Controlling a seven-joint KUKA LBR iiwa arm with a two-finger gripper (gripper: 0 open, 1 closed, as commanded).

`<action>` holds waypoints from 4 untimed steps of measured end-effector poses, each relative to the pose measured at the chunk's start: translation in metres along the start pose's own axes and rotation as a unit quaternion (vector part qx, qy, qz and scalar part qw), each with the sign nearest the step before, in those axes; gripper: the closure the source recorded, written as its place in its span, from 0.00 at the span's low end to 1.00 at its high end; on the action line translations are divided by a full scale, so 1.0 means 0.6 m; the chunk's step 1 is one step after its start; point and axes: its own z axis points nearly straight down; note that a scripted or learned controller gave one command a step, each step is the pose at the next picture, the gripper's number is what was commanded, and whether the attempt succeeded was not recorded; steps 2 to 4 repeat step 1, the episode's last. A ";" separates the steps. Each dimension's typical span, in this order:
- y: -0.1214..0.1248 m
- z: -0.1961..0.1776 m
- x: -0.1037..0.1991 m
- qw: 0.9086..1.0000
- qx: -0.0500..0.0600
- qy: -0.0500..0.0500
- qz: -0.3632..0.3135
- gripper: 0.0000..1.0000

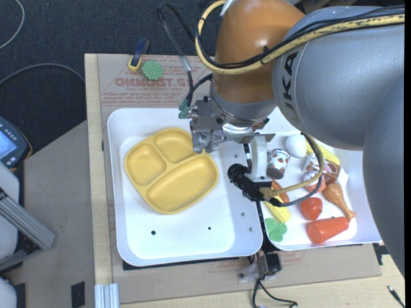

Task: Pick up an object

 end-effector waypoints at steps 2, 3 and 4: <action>-0.087 -0.122 0.009 1.000 -0.004 0.001 0.002 1.00; -0.087 -0.122 0.009 1.000 -0.004 0.001 0.002 1.00; -0.087 -0.122 0.009 1.000 -0.004 0.001 0.002 1.00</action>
